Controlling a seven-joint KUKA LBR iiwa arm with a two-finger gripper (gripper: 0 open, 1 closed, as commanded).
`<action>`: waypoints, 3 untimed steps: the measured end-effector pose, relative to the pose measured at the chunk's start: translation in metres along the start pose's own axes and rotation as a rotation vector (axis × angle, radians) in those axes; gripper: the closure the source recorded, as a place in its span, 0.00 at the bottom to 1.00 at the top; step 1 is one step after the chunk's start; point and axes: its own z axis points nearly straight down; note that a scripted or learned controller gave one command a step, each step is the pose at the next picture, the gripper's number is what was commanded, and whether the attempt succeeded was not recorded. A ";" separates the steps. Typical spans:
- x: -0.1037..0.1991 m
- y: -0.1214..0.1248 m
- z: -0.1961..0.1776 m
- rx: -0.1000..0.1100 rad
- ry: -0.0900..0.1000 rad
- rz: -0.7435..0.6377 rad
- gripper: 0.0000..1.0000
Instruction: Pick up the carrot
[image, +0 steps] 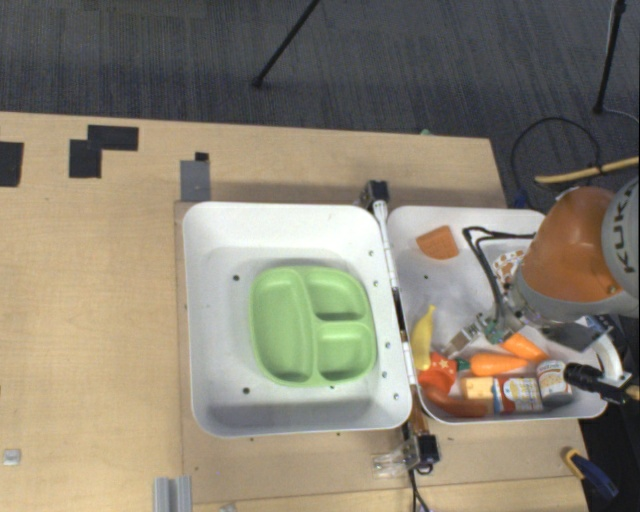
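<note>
In the right bin (440, 275), a banana (423, 333), red pepper (437, 377) and cans (520, 390) crowd the carrot (500, 364); left bin (210, 300) holds a green tray (310, 325); gripper (492, 327) state: cannot tell

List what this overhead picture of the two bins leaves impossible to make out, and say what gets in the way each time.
- Gripper: fingers open or shut, too small and partly under the arm.
- Carrot: gripped or merely lying there, unclear.
- Right bin: its far right side is covered by the arm.
- Can labels: too small and blurred to read.
</note>
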 end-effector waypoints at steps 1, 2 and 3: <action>0.039 -0.014 -0.001 -0.003 -0.005 -0.200 0.00; 0.039 -0.014 -0.001 -0.003 -0.005 -0.200 0.00; 0.044 -0.010 -0.001 -0.003 -0.006 -0.360 0.00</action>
